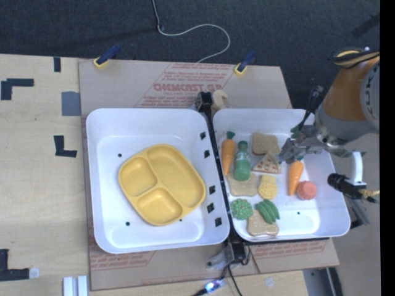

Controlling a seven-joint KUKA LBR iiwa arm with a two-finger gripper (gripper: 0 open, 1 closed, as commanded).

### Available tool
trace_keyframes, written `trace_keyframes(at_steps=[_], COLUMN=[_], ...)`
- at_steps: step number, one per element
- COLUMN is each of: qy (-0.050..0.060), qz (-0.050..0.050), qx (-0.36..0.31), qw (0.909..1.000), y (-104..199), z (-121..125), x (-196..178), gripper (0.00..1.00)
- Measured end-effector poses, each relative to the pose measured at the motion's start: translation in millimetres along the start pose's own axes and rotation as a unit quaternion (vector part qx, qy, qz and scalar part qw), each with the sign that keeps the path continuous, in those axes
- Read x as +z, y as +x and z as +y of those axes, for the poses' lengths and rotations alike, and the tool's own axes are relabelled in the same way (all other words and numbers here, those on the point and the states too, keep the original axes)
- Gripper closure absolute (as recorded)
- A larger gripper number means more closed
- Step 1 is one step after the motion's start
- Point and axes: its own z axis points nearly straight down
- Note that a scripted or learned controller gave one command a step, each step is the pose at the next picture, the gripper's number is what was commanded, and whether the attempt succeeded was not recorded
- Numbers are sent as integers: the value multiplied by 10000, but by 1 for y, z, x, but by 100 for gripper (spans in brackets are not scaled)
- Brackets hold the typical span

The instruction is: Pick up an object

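The right bin (321, 222) holds several toy foods. My gripper (294, 151) hangs over the bin's right half, just above the top end of an orange carrot (295, 177) that lies lengthwise. A red tomato (306, 190) rests right beside that carrot. Left of the gripper lie a bread slice (265, 143) and a pizza wedge (268, 164). A second carrot (228, 155) and a green bottle (241, 162) lie near the bin's left wall.
The front of the right bin holds toast (242, 187), corn (267, 187), broccoli (241, 209), a green pod (268, 210) and a cookie (261, 228). A yellow divided plate (162, 183) lies in the left bin (105, 227). The arm's orange band (345, 97) sits at the right.
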Motion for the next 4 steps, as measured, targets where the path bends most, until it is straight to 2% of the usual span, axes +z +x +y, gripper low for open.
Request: trace_keyframes(at_steps=[1, 2, 3, 4], qy=[-3, 7, 27, 26], qz=[2, 4, 15, 14], qx=[-5, 0, -20, -19], qw=[10000, 10000, 10000, 10000], y=[10, 11, 66, 116], z=[3, 4, -10, -29], x=[-50, -69, -58, -70], gripper=[100, 100, 100, 100])
